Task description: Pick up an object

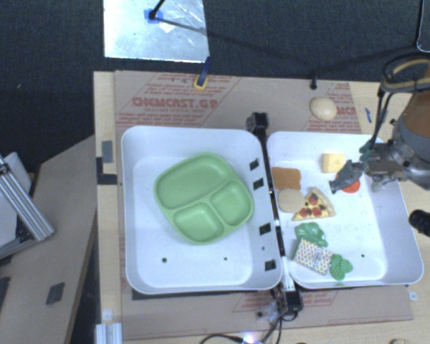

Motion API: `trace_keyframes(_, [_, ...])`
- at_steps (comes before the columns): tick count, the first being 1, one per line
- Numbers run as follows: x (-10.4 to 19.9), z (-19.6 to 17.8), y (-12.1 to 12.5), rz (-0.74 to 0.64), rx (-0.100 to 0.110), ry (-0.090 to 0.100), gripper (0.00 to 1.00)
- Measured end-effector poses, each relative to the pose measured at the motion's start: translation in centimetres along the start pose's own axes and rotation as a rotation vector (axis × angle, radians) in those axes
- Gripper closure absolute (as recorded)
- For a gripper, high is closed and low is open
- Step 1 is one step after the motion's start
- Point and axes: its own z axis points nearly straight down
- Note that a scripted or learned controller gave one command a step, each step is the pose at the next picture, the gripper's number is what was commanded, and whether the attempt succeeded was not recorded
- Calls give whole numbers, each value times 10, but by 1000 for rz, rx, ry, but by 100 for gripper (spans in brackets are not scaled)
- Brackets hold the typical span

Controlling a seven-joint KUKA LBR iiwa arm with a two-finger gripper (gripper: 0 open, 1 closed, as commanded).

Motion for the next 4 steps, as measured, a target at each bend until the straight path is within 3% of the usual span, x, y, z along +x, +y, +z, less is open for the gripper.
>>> trace_keyframes(1, [0,-4,2,-2,-9,-1,0])
trace_keyframes(2, [-8,42,2,1,-5,-1,0])
trace_keyframes(4, [-11,167,4,1,-3,0,0])
